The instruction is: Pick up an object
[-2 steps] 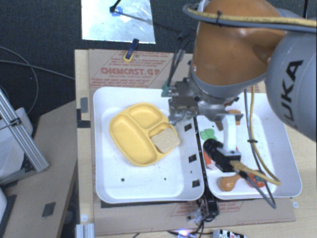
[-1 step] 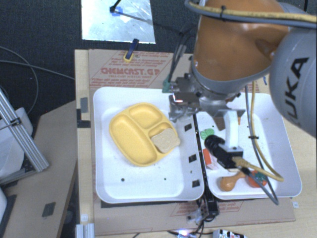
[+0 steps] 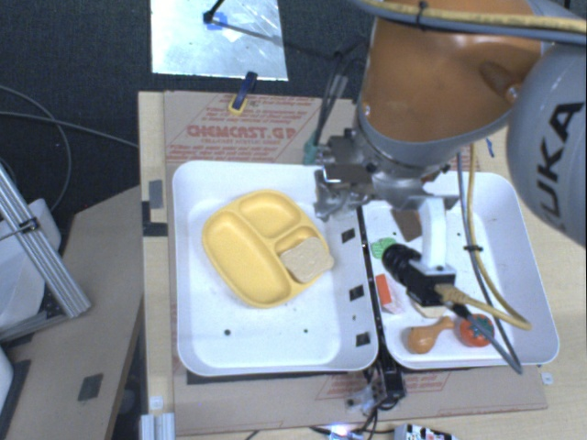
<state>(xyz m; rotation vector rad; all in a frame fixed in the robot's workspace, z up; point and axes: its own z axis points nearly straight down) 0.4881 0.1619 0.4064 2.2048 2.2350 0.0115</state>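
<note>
A yellow divided plate (image 3: 243, 255) lies in the left white bin (image 3: 275, 337), with a tan slice of toast (image 3: 307, 259) in its near-right compartment. The right bin (image 3: 525, 273) holds a small green item (image 3: 382, 246), an orange-red piece (image 3: 385, 291), a brown drumstick-shaped toy (image 3: 429, 335) and a red-orange item (image 3: 475, 331). My gripper (image 3: 332, 200) hangs low over the far end of the wall between the two bins, just beyond the plate's right rim. The arm's big orange and grey body hides much of the right bin's far half.
Both bins rest on a printed cardboard sheet (image 3: 248, 131). A shiny metal sheet (image 3: 220, 26) and a blue and yellow tool (image 3: 243, 93) lie behind the bins. An aluminium frame (image 3: 37, 255) stands at the left edge.
</note>
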